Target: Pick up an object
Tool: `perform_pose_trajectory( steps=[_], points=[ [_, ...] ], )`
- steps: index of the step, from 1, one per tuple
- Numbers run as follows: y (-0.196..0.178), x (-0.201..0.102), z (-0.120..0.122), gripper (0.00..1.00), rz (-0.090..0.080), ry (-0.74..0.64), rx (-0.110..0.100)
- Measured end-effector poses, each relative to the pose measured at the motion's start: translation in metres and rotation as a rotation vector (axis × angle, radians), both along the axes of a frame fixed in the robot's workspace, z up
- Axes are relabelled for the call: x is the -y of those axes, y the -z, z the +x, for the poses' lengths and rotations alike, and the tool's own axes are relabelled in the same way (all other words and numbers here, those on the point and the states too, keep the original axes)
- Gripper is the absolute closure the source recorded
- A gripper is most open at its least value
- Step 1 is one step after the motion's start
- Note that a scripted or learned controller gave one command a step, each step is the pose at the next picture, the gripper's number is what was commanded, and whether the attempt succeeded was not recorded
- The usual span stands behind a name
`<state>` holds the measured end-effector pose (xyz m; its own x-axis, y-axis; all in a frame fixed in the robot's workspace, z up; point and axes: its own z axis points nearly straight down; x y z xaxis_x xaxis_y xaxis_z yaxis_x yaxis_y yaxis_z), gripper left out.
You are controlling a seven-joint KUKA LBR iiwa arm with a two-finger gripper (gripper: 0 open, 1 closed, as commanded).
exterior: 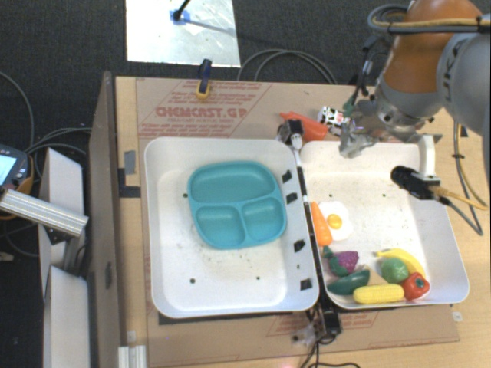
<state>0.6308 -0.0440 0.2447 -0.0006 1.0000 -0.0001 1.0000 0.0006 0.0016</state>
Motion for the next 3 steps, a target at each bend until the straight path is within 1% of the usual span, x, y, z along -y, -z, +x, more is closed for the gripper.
perform_pose_trajectory(
  steps=[1,2,3],
  points=[
    [0.000,-0.020,-0.043,1.00,0.000,-0.003,-0.003],
    [-0.021,-0.021,-0.105,1.00,0.001,0.000,-0.004],
    [0.041,-0.025,-0.078,1.00,0.000,-0.001,-0.003]
  ],
)
